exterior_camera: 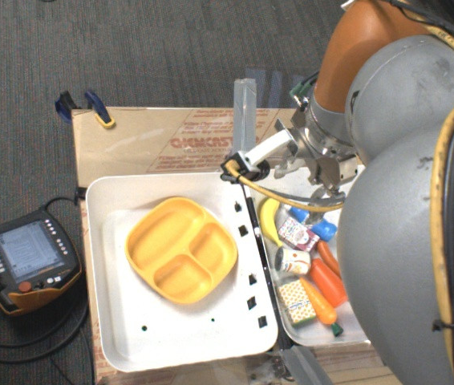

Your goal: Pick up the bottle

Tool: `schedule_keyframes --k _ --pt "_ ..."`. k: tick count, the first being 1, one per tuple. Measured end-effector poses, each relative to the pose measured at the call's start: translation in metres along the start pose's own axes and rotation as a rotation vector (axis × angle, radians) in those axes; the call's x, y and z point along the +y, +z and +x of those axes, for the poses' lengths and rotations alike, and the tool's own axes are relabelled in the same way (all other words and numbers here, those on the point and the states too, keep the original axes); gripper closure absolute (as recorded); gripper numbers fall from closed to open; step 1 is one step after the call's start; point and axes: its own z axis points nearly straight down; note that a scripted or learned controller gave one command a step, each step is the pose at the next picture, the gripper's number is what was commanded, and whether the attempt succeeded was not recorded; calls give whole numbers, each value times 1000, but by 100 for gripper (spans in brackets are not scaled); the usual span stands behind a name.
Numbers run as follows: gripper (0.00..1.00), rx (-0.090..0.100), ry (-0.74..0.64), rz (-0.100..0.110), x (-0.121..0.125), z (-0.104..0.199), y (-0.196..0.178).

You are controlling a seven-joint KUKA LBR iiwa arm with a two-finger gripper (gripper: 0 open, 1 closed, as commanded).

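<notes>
Seemingly the approach step is in hand, judged from the camera view: the grey arm (395,175) fills the right side and its tool (324,189) hangs over the back of the right bin (291,327), above the crowd of small things; whether the tool is released or clenched cannot be told from this slant, and nothing can be seen grasped in it; the bottle (312,223), as best I can judge the small white one with blue ends, lies on its side just below the tool, touching a yellow banana-like piece (269,219) and a small carton (294,261), with orange carrots (328,283) and a checked box (294,299) nearer the front; the next move calls for a straight descent onto the bottle, aligned across its narrow body; room is tight, since the neighbours press close and the divider (253,247) between bins runs just beside; the left bin (115,327) holds a yellow sectioned plate (181,249) with open white floor around it, well apart from the work; the tabletop (147,139) behind is bare board.
</notes>
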Motion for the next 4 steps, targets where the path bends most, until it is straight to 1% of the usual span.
schedule_keyframes --k 1,2,3,4 --pt "0 -3 88 2 57 -48 21" --pt "0 -2 99 3 -44 -46 122" --pt "100 -7 107 4 -40 -47 114" --pt "100 -2 33 3 -104 -12 158"
